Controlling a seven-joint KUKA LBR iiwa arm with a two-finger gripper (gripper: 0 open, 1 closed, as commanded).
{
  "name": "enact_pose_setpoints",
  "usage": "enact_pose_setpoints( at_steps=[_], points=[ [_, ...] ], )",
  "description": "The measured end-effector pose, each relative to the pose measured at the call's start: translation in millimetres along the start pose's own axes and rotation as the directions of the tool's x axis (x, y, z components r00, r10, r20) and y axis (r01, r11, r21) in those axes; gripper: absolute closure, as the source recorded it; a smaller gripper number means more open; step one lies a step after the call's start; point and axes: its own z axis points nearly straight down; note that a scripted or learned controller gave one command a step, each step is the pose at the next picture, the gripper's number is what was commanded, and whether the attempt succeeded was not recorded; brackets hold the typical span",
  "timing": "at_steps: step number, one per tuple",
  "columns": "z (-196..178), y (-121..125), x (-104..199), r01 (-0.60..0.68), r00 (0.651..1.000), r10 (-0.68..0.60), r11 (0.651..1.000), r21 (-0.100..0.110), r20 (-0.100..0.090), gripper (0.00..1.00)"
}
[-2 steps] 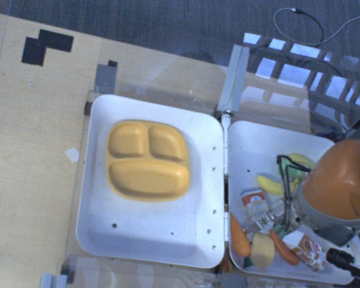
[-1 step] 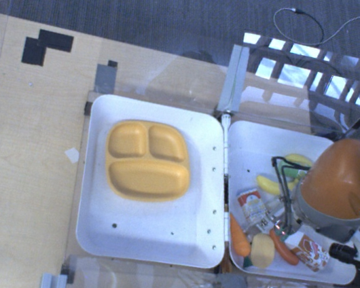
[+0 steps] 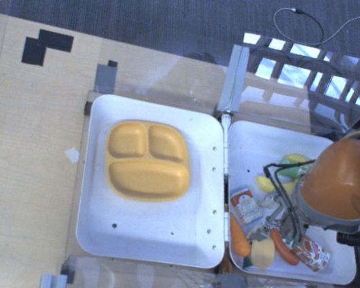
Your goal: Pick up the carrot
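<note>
Wood-look bench [image 3: 24, 167] w/ two shallow white bins side by side: left bin [image 3: 142, 243] on the bench mid-frame, right bin [image 3: 250, 138] touching its right edge, plus black marks [image 3: 47, 46] on bench top at upper left.

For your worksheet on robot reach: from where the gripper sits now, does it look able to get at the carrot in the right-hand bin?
Probably yes. The carrot lies near the right bin's left wall with its top bare, and the gripper is just beside it. The wall and a pale yellow piece touching its lower end crowd it slightly.
</note>
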Motion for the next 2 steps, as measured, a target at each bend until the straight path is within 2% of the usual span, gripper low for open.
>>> enact_pose_setpoints(
  at_steps=[1, 2],
  points=[
    [-10, 1, 1, -0.002, 1.000, 0.002, 1.000, 0.000, -0.007, 1.00],
    [-90, 72, 36, -0.047, 0.998, 0.047, 0.999, 0.008, -0.042, 1.00]
  ],
)
